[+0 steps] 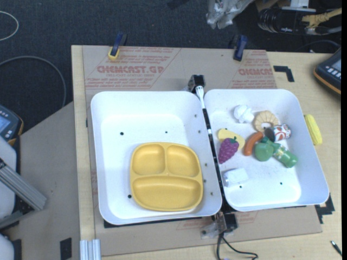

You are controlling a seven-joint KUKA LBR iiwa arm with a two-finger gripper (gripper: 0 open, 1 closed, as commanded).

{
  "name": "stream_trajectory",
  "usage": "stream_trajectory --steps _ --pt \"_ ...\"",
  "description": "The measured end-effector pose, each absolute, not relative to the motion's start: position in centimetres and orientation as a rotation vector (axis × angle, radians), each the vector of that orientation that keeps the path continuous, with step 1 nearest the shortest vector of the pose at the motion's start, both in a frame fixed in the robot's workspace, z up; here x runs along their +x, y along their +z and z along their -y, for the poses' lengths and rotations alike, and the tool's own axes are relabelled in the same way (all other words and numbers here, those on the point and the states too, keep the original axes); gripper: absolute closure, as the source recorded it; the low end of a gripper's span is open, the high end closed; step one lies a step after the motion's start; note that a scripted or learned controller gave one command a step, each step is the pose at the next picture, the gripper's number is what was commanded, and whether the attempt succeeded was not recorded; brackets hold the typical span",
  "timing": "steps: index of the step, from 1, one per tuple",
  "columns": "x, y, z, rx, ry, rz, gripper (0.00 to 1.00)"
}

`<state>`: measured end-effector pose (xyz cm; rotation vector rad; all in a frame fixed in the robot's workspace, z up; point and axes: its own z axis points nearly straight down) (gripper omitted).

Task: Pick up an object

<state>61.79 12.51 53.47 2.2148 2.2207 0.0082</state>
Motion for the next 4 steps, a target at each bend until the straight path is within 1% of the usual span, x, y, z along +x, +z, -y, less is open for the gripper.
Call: stream_trajectory --steps 1,2,3,4 --pt "55.5 53.6 -19.2 2.213 -0.002 -2.236 1.0" --pt "52.5 32.5 -22.6 2.223 -0.027 -2.232 1.0" --pt "47.8 45.4 -22.5 2.214 0.023 -2.224 1.0" --pt "47.8 39.3 -22.5 2.224 -0.012 -2.223 1.0"
